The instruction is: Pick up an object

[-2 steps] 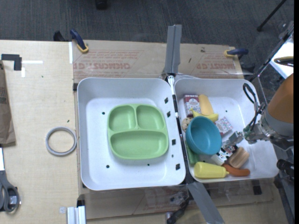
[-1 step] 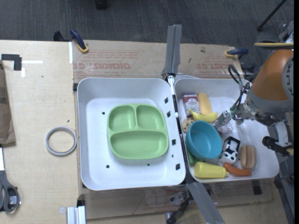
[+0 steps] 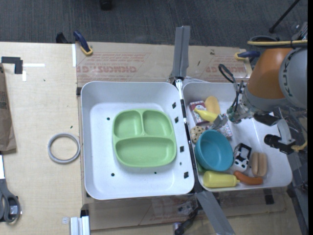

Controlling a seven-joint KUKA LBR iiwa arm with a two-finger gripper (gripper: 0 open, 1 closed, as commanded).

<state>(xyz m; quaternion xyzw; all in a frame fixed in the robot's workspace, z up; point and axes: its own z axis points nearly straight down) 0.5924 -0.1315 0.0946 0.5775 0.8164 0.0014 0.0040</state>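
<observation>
My gripper (image 3: 222,122) hangs low over the right bin (image 3: 276,180), at the far rim of a blue bowl (image 3: 214,151). Just left of it lie a yellow banana-like piece (image 3: 206,114) and a paler yellow piece (image 3: 212,103). A red and white packet (image 3: 196,105) and a speckled cookie (image 3: 198,131) sit by the bin's left wall. Near the front are a yellow cylinder (image 3: 220,179), an orange sausage (image 3: 249,179), a hot dog bun (image 3: 258,163) and a black and white toy (image 3: 241,156). Nothing is visibly held.
The left bin (image 3: 93,146) holds a green divided plate (image 3: 144,137). A grey ring (image 3: 64,147) lies on the bench at left, scissors (image 3: 9,205) at the lower left. The arm's orange band (image 3: 268,75) stands above the right bin's far right corner.
</observation>
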